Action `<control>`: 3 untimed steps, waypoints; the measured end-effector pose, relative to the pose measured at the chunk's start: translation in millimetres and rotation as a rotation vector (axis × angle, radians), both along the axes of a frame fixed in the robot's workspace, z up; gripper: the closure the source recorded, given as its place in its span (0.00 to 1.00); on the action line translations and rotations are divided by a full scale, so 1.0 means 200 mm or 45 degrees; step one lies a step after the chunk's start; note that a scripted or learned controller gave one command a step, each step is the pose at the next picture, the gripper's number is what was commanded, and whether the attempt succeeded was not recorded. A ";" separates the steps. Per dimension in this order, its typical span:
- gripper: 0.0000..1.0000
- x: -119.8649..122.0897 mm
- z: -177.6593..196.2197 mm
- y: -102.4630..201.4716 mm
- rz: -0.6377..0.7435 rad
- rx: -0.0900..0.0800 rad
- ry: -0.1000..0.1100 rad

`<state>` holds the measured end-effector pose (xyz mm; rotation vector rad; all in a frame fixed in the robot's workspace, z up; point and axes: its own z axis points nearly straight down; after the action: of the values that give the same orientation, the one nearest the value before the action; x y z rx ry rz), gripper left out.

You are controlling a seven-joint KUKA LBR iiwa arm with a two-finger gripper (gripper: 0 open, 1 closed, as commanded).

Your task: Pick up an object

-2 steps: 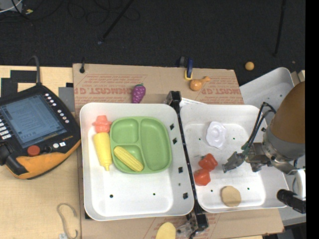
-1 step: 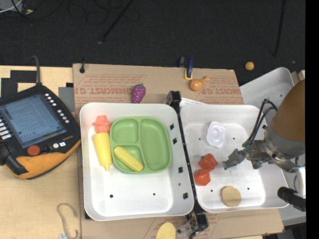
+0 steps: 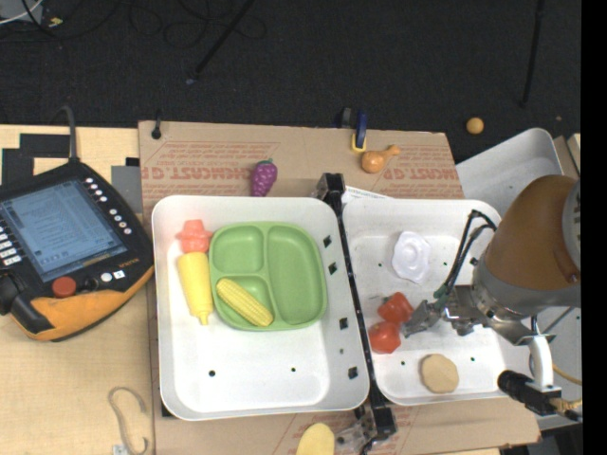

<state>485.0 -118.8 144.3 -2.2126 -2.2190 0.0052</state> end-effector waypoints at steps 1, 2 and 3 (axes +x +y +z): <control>0.00 0.01 -0.25 -0.03 -0.015 -0.022 -0.022; 1.00 -0.01 -0.20 -0.02 -0.020 -0.005 -0.006; 1.00 0.04 0.02 -0.02 -0.004 -0.004 -0.011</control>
<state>492.2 -122.1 149.3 -2.2219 -2.2218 -0.0012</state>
